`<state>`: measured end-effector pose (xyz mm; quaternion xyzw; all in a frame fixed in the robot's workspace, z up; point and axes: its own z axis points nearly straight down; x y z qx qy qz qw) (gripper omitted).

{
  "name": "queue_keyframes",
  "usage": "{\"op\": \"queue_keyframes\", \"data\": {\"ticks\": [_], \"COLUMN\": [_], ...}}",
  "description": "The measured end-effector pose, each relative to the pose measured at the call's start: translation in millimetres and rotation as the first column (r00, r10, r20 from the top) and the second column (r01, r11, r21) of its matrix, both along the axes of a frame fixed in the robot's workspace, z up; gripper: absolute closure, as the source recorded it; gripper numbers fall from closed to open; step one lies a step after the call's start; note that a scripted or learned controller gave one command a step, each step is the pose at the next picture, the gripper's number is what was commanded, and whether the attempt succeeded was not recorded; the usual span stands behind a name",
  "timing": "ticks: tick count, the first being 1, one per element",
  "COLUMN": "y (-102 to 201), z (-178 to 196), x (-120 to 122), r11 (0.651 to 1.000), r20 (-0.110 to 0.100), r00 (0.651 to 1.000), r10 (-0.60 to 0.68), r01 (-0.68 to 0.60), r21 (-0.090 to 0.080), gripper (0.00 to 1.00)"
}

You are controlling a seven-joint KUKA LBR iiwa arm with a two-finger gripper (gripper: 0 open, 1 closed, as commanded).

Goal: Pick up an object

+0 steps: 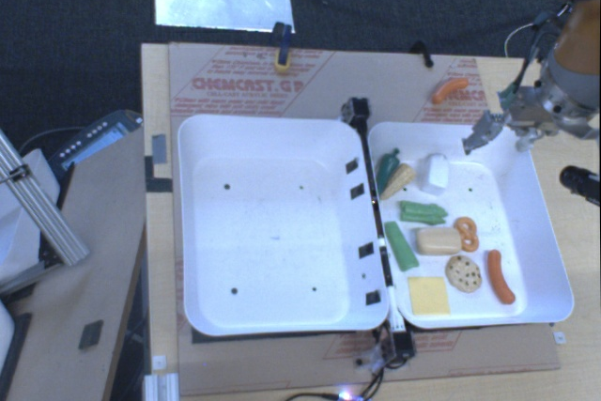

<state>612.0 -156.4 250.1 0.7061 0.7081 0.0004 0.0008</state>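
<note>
Jaws (481, 134): grey metal, poised over the right bin's (549, 230) rim at 1 o'clock; whether parted or closed cannot be told, and nothing is seen between them. The grey arm (563, 89) enters from 3 o'clock.

Right bin, smooth white plastic, shallow. Contents: green pepper (387, 166) and pale wedge (398, 179) at 10 o'clock; white block (433, 172) just beside them; ridged green pod (423, 212) near centre; long green strip (400, 246) at 8 o'clock; tan loaf (438, 241) touching an orange pretzel (466, 232); speckled round cookie (463, 273); flat yellow square (429, 296) at 6 o'clock; orange sausage (500, 276) at 5 o'clock.

A second orange sausage (451, 90) lies on the bench (235, 80), outside the bin at 12 o'clock.

Left bin (272, 221): same white plastic.
</note>
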Motion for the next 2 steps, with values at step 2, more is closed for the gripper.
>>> {"op": "queue_keyframes", "data": {"ticks": [2], "y": [3.0], "z": [-153.9], "x": [-60.4], "r11": [1.0], "r20": [0.003], "r00": [1.0], "r10": [0.001], "r01": [-0.001], "r21": [0.0], "gripper": [1.0]}}
